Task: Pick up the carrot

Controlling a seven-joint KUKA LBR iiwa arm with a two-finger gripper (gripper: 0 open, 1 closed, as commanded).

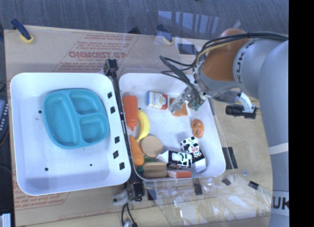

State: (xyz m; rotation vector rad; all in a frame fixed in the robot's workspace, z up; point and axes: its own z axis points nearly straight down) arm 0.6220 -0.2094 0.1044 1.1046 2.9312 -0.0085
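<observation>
Carrot [136, 151] lies in the right bin [214, 138], pressed up against that bin's left wall, just below the banana [143, 124] and touching the round tan piece [151, 146] on its other side. From where I stand it looks wedged there simply because the toys have been tipped in loose; nothing is arranged, and the wall is what keeps it lined up. Its long axis runs along that wall, near to far across the bin, leaning a little so the near end sits further in towards the brown loaf [155, 168]. That near end looks the fatter one and the far end the narrower, so I'd say it points away, towards the red-orange tube [130, 111], though I wouldn't swear to it at this size

The gripper [185, 104] hangs over the far right part of the same bin, well apart from the carrot, right above a small orange wedge [180, 112] and beside the little juice carton [157, 99]. Cables and the wrist crowd it, and I cannot tell whether the jaws are spread or pressed together, nor whether they have the wedge. My guess is the arm has gone for the wrong orange thing. Getting to the carrot would mean crossing the bin and closing across its narrow width, with the wall leaving little room on one side

The left bin [19, 138] has the blue divided tray [55, 118]; both bins sit on the cardboard-covered surface [73, 49]
</observation>
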